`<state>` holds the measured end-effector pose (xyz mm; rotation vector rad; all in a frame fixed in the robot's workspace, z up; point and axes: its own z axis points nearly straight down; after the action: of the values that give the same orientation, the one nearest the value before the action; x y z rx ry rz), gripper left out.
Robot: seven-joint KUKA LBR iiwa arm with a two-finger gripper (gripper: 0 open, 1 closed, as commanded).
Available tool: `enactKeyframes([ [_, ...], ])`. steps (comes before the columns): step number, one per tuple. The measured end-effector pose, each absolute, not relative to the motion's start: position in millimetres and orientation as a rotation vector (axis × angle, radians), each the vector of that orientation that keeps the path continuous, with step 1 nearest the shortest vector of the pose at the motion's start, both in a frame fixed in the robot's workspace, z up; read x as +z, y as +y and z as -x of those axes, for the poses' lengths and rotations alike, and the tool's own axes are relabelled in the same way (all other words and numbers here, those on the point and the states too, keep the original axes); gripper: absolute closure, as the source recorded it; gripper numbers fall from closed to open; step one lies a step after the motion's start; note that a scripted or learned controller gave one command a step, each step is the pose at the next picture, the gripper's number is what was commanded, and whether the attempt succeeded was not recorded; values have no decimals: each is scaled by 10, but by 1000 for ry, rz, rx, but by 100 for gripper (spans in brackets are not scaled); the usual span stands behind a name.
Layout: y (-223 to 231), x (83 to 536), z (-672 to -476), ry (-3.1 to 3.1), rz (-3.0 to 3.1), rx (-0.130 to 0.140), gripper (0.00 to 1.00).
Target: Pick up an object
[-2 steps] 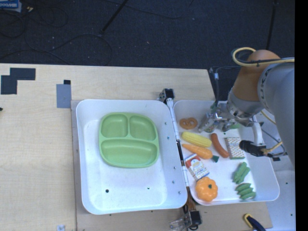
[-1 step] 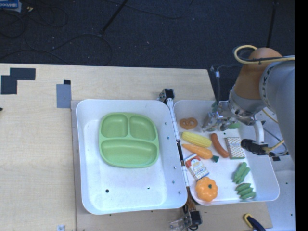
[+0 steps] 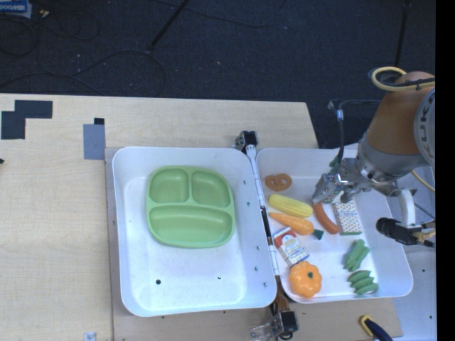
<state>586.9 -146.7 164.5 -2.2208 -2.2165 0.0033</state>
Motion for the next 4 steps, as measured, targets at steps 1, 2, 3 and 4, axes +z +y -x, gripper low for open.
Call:
enactKeyframes([
  [1,-497,1862,-5690,-2219,2217,5,100],
  [2,-955,1202,-6077,-2224,2223,-4,100],
  [3,-466,1865,-6107,-2220,2218,4,100],
  [4,-1024,1708,-5881,-2218,2220,5,100],
])
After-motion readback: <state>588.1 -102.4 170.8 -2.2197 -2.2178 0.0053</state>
